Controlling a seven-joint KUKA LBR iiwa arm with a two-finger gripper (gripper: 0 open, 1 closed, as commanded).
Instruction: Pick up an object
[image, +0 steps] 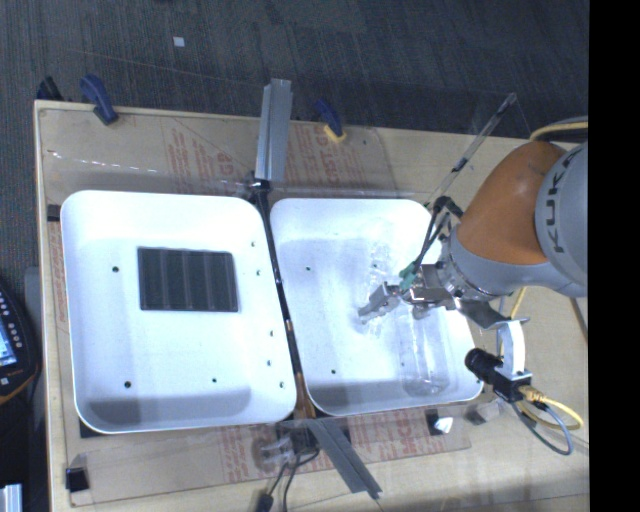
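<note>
My gripper (376, 302) hangs over the middle of the right bin (320, 300), reaching in from the right below the orange band of the arm (510, 205). A clear plastic bottle (425, 358) lies in that bin just below and to the right of the gripper, near the front right corner. Some crumpled clear plastic (384, 262) sits just above the gripper. Both clear items are faint against the white floor, and I see nothing held in the gripper. A dark grey ribbed rectangular block (188, 279) lies flat in the left bin (90, 330).
A grey metal bar (272, 130) stands behind the gap between the bins, and another (340, 455) lies at the front. Blue clamps (98, 98) hold the board's back edge. Cables (545, 410) trail at the right by the arm's base.
</note>
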